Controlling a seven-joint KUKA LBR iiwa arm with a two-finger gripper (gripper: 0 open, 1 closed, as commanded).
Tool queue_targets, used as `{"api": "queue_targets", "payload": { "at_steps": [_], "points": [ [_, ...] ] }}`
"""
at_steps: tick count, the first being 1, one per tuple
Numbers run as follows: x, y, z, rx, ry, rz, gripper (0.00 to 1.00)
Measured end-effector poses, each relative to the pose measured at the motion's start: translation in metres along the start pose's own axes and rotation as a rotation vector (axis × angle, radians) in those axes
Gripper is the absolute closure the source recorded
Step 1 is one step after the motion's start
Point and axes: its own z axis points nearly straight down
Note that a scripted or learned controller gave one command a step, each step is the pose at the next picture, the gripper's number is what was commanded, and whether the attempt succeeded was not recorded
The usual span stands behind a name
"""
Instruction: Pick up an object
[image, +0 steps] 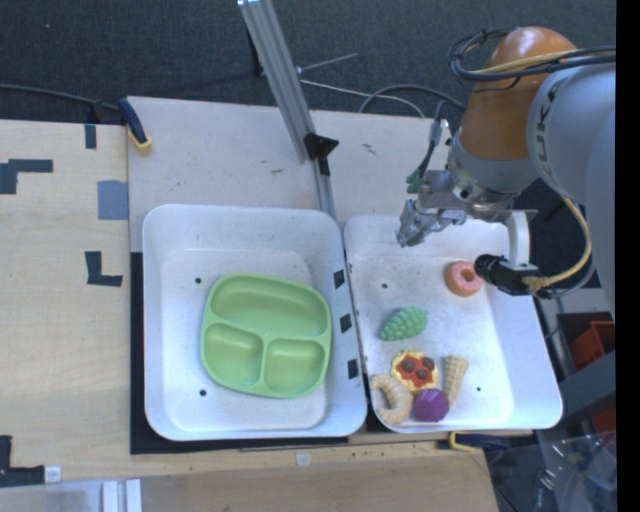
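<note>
In the right white bin (520, 370) I see a pink ring doughnut (463, 278), a green knobbly bunch of grapes (403, 323), a small pizza (414, 370), a cone (455, 376), a purple ball (431, 404) and a tan pretzel (390, 398), all lying loose.

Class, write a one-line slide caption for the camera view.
Gripper poised above the right bin of toy foods, pink donut nearby; green divided plate lies in the left bin.

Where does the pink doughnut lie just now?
The pink doughnut lies in the right bin, near its far right side, below and right of the pincer and up-right of the green grapes.
</note>
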Motion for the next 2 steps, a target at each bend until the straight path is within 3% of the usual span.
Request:
{"api": "queue_targets", "payload": {
  "at_steps": [2],
  "points": [
    [0.099,-0.025,0.008,0.002,0.001,-0.001,1.0]
  ]
}}
